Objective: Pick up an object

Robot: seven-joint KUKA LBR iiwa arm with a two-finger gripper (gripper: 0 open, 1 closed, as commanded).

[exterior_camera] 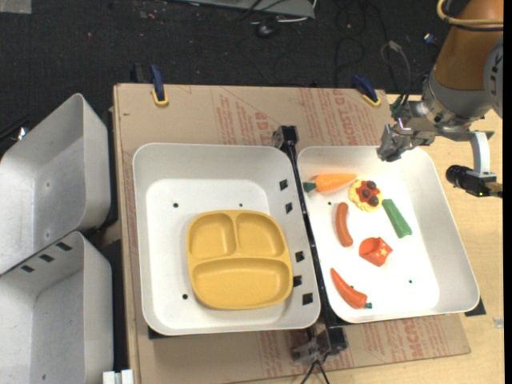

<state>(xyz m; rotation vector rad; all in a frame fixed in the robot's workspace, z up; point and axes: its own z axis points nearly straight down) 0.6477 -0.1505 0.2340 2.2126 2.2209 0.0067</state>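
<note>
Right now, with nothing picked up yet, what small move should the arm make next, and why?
Probably lower and shift the pincer inward over the tart. It sits above the right bin's far rim, off to the side of the toy food, and the tart, carrot and green stick lie nearest.

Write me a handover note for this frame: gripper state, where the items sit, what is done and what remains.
Gripper: above the right bin's far rim, holding nothing visible.
Right bin: toy carrot, small tart with dark berries, green stick, sausage, red pepper piece, red chili.
Left bin: yellow divided plate.
Done: nothing picked.
Left: descend, grasp one item, lift.
</note>
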